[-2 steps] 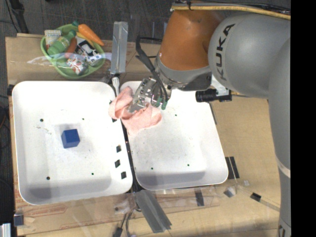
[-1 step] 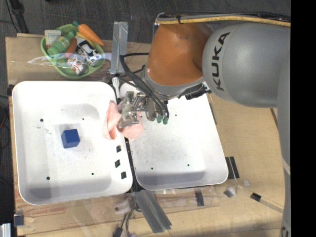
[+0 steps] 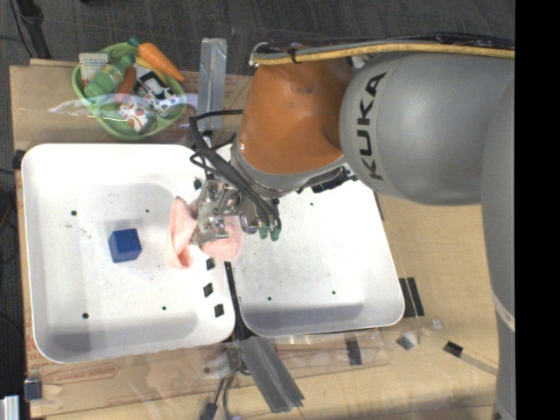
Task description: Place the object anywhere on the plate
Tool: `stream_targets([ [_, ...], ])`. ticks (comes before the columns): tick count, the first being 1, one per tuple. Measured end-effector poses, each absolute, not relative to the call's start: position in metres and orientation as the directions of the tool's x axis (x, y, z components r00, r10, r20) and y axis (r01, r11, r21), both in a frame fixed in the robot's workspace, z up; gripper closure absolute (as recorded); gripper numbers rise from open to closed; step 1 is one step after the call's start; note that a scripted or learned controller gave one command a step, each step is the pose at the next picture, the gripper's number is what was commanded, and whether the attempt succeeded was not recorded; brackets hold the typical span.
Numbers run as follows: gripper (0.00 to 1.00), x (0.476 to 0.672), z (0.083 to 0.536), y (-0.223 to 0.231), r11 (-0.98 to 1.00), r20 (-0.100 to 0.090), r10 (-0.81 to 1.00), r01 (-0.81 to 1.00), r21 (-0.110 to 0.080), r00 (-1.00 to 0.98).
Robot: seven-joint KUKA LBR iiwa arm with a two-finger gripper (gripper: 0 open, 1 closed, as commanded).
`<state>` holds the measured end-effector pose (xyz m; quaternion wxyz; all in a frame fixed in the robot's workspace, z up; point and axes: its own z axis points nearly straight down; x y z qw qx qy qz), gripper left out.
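Looming closest to the lens, the grey KUKA arm [image 3: 420, 94] with its orange band [image 3: 289, 121] reaches over the bins. Its gripper [image 3: 213, 226] hangs over the pink plate [image 3: 184, 226], which lies tilted at the right edge of the left bin [image 3: 52, 234]; whether the pincer is clenched or released I cannot tell. A blue cube [image 3: 125, 244] sits in that bin, left of the plate, apart from it. Beside it lies the right bin [image 3: 350, 269]. A green bowl [image 3: 131, 90] of toy food stands behind.

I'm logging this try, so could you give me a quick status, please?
Gripper over pink plate, fingers unclear. Blue cube loose in left bin. Nothing between them.
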<state>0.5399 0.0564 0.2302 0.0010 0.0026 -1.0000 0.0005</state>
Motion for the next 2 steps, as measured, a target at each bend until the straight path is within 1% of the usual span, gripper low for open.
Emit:
stream_targets([
  [1, 1.0, 0.5099, 0.2308, 0.0978, 1.0, 0.002, -0.006, -0.006, -0.001, -1.0],
  [2, 0.0, 0.5099, 0.2308, 0.0977, 1.0, 0.002, -0.005, -0.005, -0.001, -1.0],
])
